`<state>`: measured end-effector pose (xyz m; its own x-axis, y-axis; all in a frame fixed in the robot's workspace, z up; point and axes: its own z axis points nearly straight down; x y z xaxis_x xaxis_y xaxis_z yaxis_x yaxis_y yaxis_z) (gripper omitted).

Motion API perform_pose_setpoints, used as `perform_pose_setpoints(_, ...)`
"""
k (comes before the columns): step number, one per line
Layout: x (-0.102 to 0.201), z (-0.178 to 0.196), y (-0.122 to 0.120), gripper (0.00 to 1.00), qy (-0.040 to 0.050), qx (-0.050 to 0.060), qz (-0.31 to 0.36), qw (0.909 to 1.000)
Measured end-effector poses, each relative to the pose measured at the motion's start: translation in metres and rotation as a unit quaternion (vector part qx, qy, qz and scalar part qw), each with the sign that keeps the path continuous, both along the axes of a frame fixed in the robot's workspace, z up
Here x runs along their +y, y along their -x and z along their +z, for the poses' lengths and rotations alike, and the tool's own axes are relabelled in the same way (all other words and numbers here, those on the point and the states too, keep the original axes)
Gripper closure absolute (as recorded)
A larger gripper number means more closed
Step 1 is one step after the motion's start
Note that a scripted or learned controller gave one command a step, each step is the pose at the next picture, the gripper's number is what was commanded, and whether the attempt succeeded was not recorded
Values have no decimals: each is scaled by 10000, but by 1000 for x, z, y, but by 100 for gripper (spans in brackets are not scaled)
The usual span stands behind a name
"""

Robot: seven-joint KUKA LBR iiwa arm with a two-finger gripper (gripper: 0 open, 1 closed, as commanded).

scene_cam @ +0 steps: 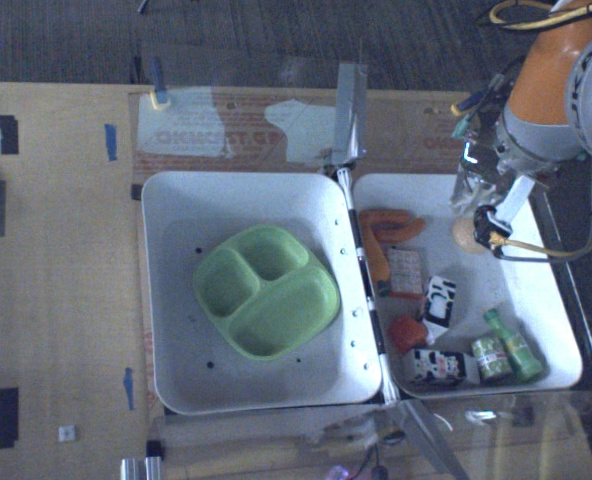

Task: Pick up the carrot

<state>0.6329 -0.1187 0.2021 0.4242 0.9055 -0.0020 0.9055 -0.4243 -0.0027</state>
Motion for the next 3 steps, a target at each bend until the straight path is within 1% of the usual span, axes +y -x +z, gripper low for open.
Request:
perform_pose_setpoints(1, -52, 13, 89, 100, -12, 21, -690, 9976)
perform_pose_setpoints(2, -52, 13, 89, 0, -10, 22, -687, 9976)
perform_pose_setpoints(3, -16, 3, 103, 0, -16, 21, 178, 9998)
